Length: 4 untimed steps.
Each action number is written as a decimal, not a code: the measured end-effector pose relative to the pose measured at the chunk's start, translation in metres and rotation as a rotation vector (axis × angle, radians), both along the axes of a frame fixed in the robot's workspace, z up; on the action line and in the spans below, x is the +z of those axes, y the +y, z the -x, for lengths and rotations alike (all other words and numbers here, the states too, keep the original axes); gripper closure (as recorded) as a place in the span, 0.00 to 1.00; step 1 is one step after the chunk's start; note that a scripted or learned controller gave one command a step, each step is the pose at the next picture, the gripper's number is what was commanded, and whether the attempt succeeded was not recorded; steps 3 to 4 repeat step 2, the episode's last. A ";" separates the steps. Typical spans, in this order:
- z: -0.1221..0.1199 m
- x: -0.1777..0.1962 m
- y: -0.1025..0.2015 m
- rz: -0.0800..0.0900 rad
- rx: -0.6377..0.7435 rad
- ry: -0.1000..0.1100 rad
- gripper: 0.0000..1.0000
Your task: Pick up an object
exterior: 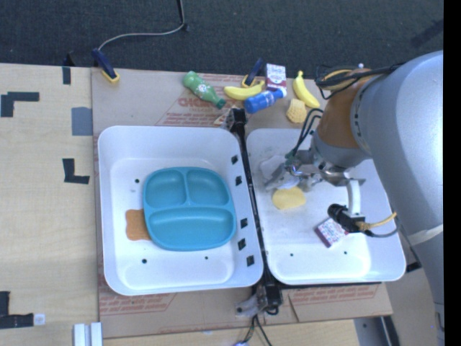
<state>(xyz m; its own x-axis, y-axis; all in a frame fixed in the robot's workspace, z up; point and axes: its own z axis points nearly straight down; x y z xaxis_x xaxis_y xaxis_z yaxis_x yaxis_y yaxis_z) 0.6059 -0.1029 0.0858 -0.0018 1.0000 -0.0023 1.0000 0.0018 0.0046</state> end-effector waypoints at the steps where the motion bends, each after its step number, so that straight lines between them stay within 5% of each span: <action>1: -0.041 -0.001 0.009 -0.001 -0.001 0.003 0.00; 2: -0.016 0.000 0.000 0.000 -0.001 0.003 0.00; 4: -0.016 0.000 0.000 0.000 -0.001 0.003 0.00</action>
